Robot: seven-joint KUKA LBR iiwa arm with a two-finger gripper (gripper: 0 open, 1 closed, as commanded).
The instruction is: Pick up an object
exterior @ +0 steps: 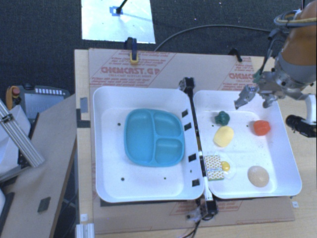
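From my seat at the console, the left bin (106, 148) holds a blue divided plate (153, 137), lying flat with its long axis running left to right and its three compartments facing up. Across the black divider (194, 133) between the bins, the right bin (285, 148) carries the loose pieces. At its near left corner lies a small patterned packet (213, 166), roughly upright along the divider, with a little yellow piece (226, 166) touching its right side. Farther back I see a yellow lemon-shaped object (224, 136), its long axis tilted from near left to far right, and just beyond it a small dark green object (222, 117), too small for me to tell any direction. Near the near right corner rests a pale beige egg-shaped object (258, 176), its long axis lying about left to right. An orange-red rounded object (261, 127) sits toward the far right, with no clear long axis. The gripper (256, 98) hangs over the far part of the right bin, its two fingers (243, 98) spread apart with nothing between them. The green object lies near and left of the fingers, the orange-red one near and slightly right; both are apart from them.
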